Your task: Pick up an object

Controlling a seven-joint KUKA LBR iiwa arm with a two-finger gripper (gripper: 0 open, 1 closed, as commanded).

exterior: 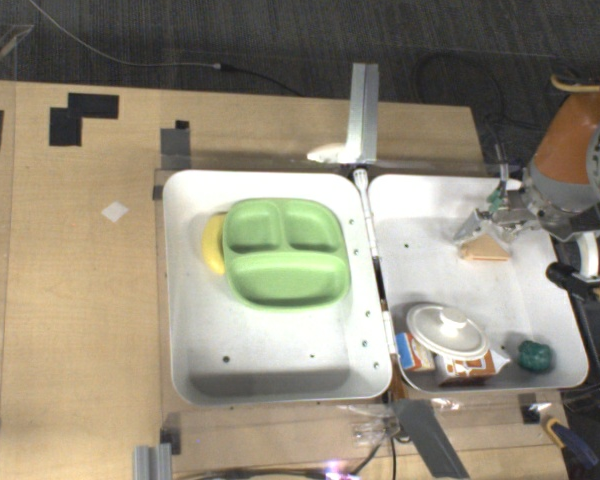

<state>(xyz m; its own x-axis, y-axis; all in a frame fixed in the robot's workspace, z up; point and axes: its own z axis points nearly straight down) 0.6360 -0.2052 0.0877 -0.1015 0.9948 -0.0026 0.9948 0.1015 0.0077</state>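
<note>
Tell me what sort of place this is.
Probably a robotics lab's picking test bench: two shallow white bins, the left bin and the right bin, sit on a wooden bench, with a grey-and-orange arm reaching in and cables trailing behind.

Wooden bench (70,298) against dark carpeted floor (280,18).

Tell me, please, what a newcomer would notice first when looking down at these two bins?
The eye goes first to the bright green divided plate in the middle of the left bin, with a yellow object peeking out from under its left edge. Next comes the arm's orange band at the right, with the gripper low over a tan wedge in the right bin. A white lidded dish sits near that bin's front edge.
</note>
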